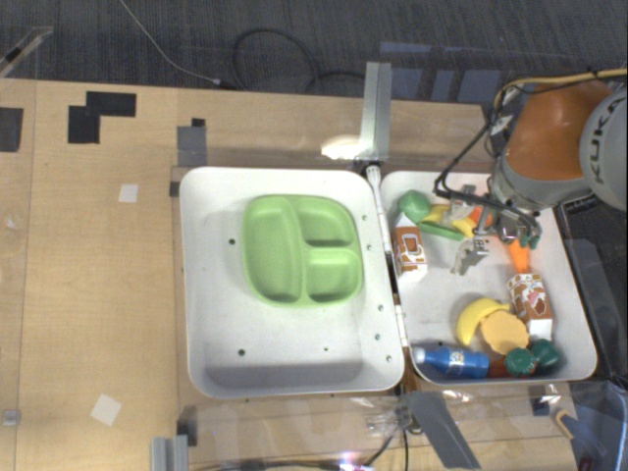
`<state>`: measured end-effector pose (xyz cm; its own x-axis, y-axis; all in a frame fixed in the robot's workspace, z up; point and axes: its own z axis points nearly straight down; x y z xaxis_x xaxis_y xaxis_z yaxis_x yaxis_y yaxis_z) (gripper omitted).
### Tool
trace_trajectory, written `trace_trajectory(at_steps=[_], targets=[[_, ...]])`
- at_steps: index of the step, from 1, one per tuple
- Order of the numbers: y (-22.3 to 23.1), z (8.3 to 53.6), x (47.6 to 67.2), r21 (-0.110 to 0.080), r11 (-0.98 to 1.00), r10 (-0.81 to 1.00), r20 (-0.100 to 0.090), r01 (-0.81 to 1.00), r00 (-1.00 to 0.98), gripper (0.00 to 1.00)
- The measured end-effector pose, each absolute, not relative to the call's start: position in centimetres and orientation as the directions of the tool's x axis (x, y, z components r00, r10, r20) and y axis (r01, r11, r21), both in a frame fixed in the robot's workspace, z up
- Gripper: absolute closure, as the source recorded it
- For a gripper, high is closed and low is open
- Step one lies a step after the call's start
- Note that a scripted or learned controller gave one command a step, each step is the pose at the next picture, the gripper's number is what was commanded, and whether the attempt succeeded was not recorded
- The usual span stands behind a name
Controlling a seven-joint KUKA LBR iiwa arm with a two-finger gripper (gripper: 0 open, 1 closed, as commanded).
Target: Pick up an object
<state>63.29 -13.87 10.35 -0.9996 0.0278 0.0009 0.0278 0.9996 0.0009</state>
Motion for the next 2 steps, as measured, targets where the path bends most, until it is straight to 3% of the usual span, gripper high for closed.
trace_trajectory(at_steps=[1,2], targets=[[-8.1,10.4,60.7,0.002,0.966,0.260,-0.002,0.260,-0.966,0.00],[-10.8,11.8,63.5,0.001,0.984,0.177,-0.004,0.177,-0.984,0.00]])
